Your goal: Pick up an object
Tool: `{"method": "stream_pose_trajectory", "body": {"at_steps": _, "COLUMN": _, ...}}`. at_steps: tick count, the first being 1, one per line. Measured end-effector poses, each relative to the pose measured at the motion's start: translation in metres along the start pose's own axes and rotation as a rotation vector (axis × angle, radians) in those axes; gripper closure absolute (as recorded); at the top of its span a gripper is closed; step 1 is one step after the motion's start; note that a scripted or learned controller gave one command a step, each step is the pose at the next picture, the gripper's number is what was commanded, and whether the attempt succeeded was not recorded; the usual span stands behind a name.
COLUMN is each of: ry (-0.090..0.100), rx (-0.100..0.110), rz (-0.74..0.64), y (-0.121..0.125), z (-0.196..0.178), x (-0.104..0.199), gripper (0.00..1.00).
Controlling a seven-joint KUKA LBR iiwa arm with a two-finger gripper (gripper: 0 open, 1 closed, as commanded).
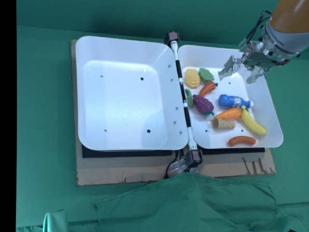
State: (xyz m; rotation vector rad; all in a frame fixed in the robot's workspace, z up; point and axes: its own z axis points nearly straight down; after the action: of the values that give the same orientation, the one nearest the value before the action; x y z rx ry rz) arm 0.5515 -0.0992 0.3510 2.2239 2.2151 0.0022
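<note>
Toys sit in right bin (270, 111): blue bottle (234, 101), banana (252, 122), 2 carrots, grapes (203, 104) (corn (192, 78) at back). Gripper (243, 69) hovers above them, fingers apart, holding nothing. Left bin (91, 52) beside it.

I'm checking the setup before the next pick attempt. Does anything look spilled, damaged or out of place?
Nothing stands out. The toy foods, among them the corn, grapes, blue bottle, banana and sausage, all lie inside the right bin. The gripper hangs open above its far side, holding nothing.
</note>
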Motion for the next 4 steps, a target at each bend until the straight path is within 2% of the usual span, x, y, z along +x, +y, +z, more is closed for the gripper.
{"method": "stream_pose_trajectory", "body": {"at_steps": 1, "ry": 0.0, "rx": 0.0, "rz": 0.0, "y": 0.0, "z": 0.0, "x": 0.0, "gripper": 0.0}}
{"method": "stream_pose_trajectory", "body": {"at_steps": 4, "ry": -0.001, "rx": 0.004, "rz": 0.0, "y": 0.011, "z": 0.127, "x": -0.005, "gripper": 0.0}}
